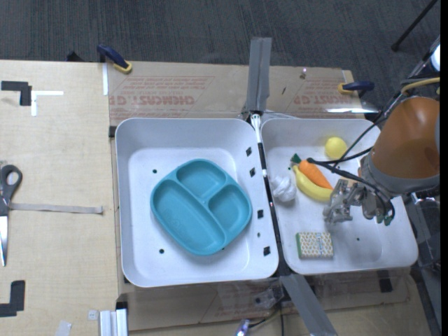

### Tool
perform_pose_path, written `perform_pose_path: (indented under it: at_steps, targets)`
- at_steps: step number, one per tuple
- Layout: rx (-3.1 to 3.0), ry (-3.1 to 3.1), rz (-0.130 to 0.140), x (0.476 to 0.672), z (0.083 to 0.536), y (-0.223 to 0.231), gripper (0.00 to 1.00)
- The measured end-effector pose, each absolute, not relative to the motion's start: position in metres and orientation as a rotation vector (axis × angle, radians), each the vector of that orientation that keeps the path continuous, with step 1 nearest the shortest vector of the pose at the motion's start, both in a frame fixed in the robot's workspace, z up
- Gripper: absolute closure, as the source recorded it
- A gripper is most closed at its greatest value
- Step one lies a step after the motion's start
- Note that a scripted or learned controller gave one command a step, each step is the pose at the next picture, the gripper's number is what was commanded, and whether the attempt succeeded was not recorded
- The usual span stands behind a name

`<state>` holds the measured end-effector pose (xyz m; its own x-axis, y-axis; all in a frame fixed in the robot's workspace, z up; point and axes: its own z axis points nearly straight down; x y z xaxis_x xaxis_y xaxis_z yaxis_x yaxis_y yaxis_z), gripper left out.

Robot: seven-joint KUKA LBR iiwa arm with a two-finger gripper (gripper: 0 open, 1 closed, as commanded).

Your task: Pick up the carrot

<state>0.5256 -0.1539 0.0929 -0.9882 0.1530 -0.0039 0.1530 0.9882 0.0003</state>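
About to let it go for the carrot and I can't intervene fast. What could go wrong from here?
1. The carrot lies against the banana, so a closing gripper may catch the banana instead, or both.
2. The crumpled white item and lemon sit nearby and could get knocked.
3. The gripper sits beside the carrot, not over it, so it may miss.

A blue divided plate (201, 207) fills the left bin (133, 187); scissors (7, 194) lie on the bench (56, 159).
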Motion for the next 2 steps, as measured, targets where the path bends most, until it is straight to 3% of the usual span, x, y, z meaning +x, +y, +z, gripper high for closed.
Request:
perform_pose_path:
  at_steps: [1, 2]
  targets:
    - [-0.384, 3.113, 0.001, 0.480, 0.192, -0.048, 1.00]
    - [-0.645, 3.068, -0.002, 0.535, 0.235, -0.130, 1.00]
